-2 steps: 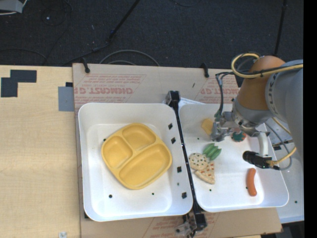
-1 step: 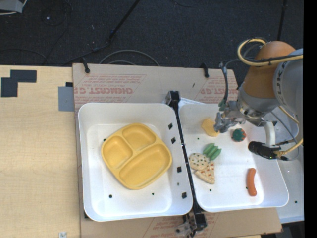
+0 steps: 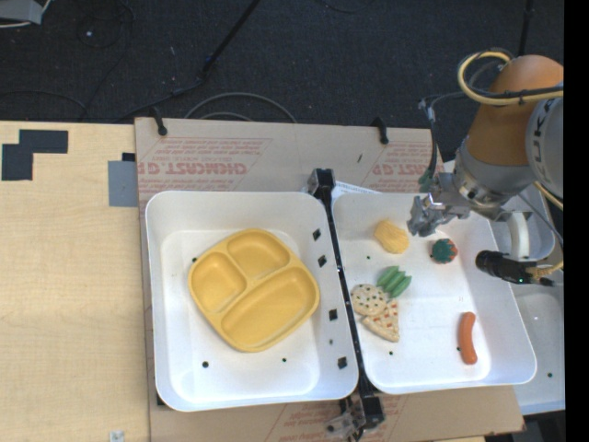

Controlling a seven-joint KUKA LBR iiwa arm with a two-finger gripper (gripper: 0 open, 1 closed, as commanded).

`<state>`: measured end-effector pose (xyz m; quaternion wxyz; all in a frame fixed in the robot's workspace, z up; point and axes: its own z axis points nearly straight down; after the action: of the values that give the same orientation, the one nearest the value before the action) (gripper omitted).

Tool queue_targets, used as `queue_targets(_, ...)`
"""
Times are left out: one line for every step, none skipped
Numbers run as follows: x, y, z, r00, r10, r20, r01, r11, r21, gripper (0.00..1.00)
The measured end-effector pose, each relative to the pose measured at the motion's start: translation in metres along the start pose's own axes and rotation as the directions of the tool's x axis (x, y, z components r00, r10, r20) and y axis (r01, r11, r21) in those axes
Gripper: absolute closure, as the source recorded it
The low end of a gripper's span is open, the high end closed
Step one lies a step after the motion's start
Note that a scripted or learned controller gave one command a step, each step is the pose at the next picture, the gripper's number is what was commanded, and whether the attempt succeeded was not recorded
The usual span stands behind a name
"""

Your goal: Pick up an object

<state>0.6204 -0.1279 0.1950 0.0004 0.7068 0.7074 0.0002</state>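
Note:
In the right bin (image 3: 504, 362) lie a yellow lumpy food piece (image 3: 391, 238), a small dark green and red round thing (image 3: 444, 250), a green pea-pod toy (image 3: 395, 281), two pizza-slice toys (image 3: 377, 309) and a red sausage (image 3: 467, 337). My gripper (image 3: 425, 217) hangs over the upper part of this bin, between the yellow piece and the round green thing, slightly above both. Nothing shows between its fingers.
The left bin (image 3: 175, 357) holds a yellow divided plate (image 3: 253, 288). A black divider (image 3: 336, 284) runs between the bins. Cardboard lies under both bins, and the wooden bench top stretches to the left.

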Motion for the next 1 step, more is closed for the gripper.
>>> queue_targets(0.003, -0.004, -0.0618, 1.0, -0.001, 0.0, 0.001, 1.0, -0.003, 1.0)
